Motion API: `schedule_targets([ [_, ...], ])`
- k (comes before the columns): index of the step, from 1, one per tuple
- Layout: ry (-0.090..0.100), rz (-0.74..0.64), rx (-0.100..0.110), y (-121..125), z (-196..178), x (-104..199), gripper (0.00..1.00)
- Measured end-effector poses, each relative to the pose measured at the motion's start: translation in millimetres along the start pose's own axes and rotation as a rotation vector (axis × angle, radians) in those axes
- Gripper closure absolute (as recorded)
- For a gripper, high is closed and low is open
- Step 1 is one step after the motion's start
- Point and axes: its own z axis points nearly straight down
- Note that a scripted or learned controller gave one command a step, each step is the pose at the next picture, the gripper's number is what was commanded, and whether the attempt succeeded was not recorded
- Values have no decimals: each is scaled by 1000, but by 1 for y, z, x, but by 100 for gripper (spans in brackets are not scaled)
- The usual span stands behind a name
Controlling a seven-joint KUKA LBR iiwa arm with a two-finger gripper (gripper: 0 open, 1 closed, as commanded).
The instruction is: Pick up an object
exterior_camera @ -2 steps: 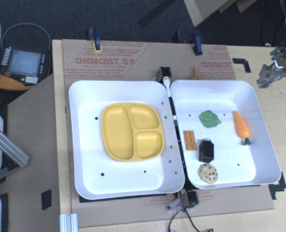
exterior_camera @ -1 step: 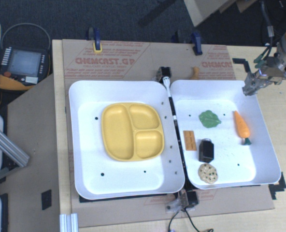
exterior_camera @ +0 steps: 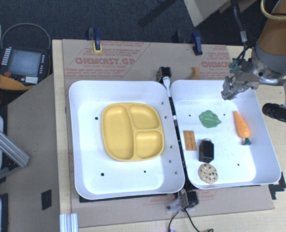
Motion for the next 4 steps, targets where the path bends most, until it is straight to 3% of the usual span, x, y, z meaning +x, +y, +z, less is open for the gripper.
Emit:
schedule_targets([
  [2,0,0,2,-27,18,111,100],
  [4,-2,2,2,-32,34,199,100],
])
